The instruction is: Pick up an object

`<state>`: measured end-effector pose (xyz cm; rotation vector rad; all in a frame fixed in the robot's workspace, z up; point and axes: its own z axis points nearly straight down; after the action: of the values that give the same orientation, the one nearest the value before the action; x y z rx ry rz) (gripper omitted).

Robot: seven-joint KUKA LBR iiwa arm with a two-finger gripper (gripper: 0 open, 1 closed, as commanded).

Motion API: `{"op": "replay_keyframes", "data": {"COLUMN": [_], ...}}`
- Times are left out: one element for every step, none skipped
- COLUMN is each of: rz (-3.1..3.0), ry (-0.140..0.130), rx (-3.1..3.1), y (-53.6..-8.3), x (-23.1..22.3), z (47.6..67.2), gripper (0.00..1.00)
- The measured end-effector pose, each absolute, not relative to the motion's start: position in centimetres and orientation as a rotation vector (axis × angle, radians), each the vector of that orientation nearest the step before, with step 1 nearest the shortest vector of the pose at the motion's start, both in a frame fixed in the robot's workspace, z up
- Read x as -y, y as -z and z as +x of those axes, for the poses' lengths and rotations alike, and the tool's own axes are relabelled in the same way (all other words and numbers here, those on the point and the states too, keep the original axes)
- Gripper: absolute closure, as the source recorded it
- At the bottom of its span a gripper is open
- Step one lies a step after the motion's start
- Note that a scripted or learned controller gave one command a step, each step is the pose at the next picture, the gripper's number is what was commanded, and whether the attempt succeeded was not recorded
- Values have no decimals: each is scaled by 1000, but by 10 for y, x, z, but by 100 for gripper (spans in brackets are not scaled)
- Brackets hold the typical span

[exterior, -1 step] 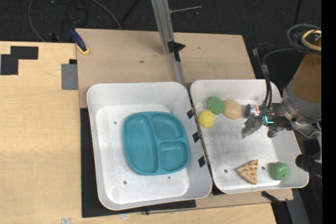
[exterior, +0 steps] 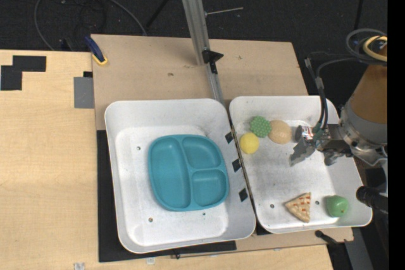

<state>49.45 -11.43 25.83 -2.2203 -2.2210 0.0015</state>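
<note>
The table (exterior: 253, 66) spans the middle of the frame, bearing two shallow white bins side by side; a metal post (exterior: 195, 19) rises from its upper middle. The left bin (exterior: 126, 136) sits at lower centre and holds a teal divided plate (exterior: 188, 172), lying flat with three compartments, nothing in them. The right bin (exterior: 278, 104) sits at lower right and holds the small things: a green bumpy ball (exterior: 260, 125) and a tan round object (exterior: 280, 131) touching each other near its upper edge; a yellow ball (exterior: 249, 143) just below the green one, near the bin's left wall; a pizza slice (exterior: 299, 206) and a green round object (exterior: 336, 205) near the bottom edge, apart from each other. The arm (exterior: 370, 104) reaches in from the right edge of the frame; its gripper (exterior: 299, 155) hangs over the right bin's middle, just right of the tan object; whether it is released or clenched cannot be told; nothing shows in its grasp.
</note>
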Motion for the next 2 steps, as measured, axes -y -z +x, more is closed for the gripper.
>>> {"op": "replay_keyframes", "data": {"rz": [-2215,-2217], "ry": [-9,-7], "rx": [2215,2215], "y": [-194,-147], "x": [113,118], "z": [492,496], "gripper": [0,0]}}
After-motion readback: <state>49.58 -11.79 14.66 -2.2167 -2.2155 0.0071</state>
